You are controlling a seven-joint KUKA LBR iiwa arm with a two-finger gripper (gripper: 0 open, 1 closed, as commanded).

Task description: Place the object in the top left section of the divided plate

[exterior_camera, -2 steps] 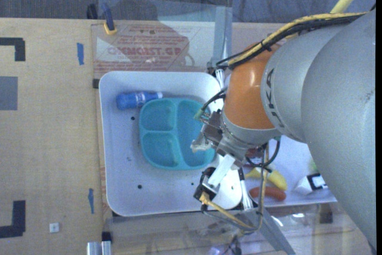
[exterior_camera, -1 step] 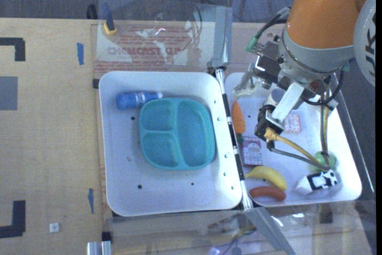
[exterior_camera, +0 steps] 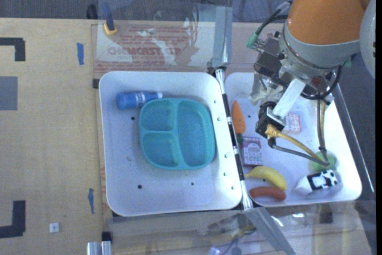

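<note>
The teal divided plate [exterior_camera: 177, 132] lies in the middle of the left bin [exterior_camera: 113, 188], with two small sections on its left and one long section on its right; all look bare. My gripper [exterior_camera: 261, 92] hangs over the upper left part of the right bin [exterior_camera: 349, 185], just right of an orange carrot [exterior_camera: 238, 117]. Its tip is partly hidden by the wrist, and I see no object clearly in it.
A blue bottle [exterior_camera: 137, 98] lies beside the plate's top left edge. The right bin also holds a pink packet [exterior_camera: 293, 123], a printed card [exterior_camera: 252, 150], a banana [exterior_camera: 267, 175], a red sausage [exterior_camera: 267, 193], a green item [exterior_camera: 329, 159] and a black-and-white toy [exterior_camera: 322, 180].
</note>
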